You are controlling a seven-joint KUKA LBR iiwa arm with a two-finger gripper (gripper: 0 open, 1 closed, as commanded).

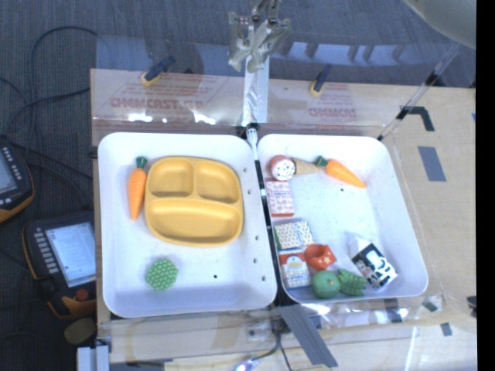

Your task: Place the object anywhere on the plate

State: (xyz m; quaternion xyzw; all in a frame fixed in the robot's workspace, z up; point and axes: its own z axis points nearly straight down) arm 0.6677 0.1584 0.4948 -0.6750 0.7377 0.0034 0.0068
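Hand [259, 41] sits high at the top of the view, above the far edge of the desk [448, 168], over the seam between the two bins. Nothing is between its fingers; whether they are spread or closed cannot be told from this angle.

Left bin [112, 284]: a yellow divided plate [193, 200] with three compartments lies in the far half, nothing on it. A toy carrot [137, 190] lies just beside the plate's left edge, green top pointing away from the camera. A green knobbly round toy [162, 273] sits near the front, well apart from the plate.

Right bin [402, 207]: a second carrot [340, 171] lies at the far side, next to a small round red-and-white piece [282, 168]. Three small printed packets [292, 234] lie in a row along the left wall. At the front are a red piece [319, 256], a green ball [326, 284], a dark green leafy piece [352, 284] and a black-and-white carton [372, 263], tilted.
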